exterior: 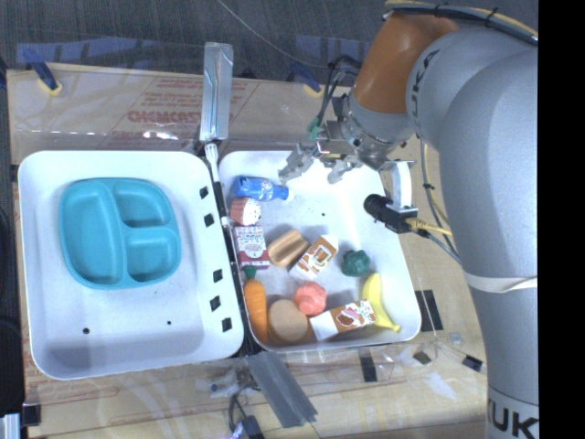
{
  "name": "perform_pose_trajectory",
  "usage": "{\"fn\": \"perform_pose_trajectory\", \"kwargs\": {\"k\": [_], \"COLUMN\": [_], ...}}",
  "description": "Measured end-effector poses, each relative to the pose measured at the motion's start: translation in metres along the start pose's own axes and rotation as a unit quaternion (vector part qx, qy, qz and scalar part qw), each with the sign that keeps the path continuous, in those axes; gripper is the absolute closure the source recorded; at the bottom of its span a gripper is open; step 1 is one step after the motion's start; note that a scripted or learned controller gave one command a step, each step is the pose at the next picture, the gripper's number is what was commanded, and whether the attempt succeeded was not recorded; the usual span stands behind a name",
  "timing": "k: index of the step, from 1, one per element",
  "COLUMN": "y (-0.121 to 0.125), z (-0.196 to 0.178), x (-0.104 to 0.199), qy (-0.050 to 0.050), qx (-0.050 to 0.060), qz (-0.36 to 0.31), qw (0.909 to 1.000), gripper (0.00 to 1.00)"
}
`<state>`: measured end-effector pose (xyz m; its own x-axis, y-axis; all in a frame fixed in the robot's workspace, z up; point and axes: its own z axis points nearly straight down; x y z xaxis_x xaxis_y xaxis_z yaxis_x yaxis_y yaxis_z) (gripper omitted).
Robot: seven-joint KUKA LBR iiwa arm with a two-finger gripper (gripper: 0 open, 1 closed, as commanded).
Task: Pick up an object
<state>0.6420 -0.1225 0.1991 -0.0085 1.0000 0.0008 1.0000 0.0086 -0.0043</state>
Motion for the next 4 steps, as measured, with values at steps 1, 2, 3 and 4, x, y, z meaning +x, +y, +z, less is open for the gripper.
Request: {"fn": "perform_pose_trajectory", "kwargs": {"k": [1, 2, 3, 4], "y": [0.018, -0.047, -0.047, -0.047], "z": [0.094, 0.106, 0.096, 0.096], "x": [0.028, 0.002, 0.003, 0.003], "qy": [-0.001, -0.002, -0.001, -0.001], "qx": [-0.005, -0.002, -0.003, -0.003], "qz": [-0.117, -0.151, -0.154, -0.154], "qw": [0.9931, 0.9885, 0.9881, 0.9881], "gripper": [0.0, 0.0, 1.0, 0.0]}}
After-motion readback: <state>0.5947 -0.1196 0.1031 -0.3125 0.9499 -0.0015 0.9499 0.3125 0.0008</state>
